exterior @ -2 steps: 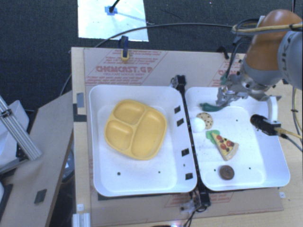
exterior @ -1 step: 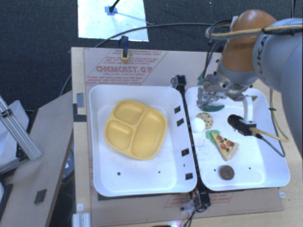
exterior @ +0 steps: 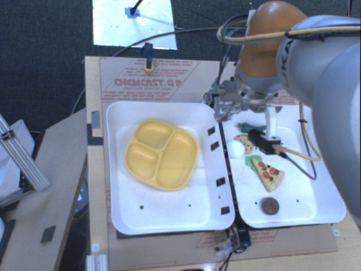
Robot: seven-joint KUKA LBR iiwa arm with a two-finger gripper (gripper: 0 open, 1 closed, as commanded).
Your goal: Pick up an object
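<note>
My gripper (exterior: 221, 110) hangs over the far end of the divider between the two bins, just above the right bin's far-left corner. Nothing shows in its grasp. In the right bin (exterior: 316, 199) lie a white egg (exterior: 236, 148), a speckled cookie (exterior: 242, 140), a green piece (exterior: 248, 127), a toy pizza slice (exterior: 267, 173) and a brown round disc (exterior: 270, 206). The egg and cookie lie a short way nearer than the gripper. A yellow divided plate (exterior: 162, 153) rests in the left bin (exterior: 130, 213).
The arm's big grey and orange body (exterior: 293, 44) covers the far right of the right bin. A black connector with a yellow cable (exterior: 265, 141) hangs over that bin beside the cookie. Black clips (exterior: 221, 182) line the divider between the bins.
</note>
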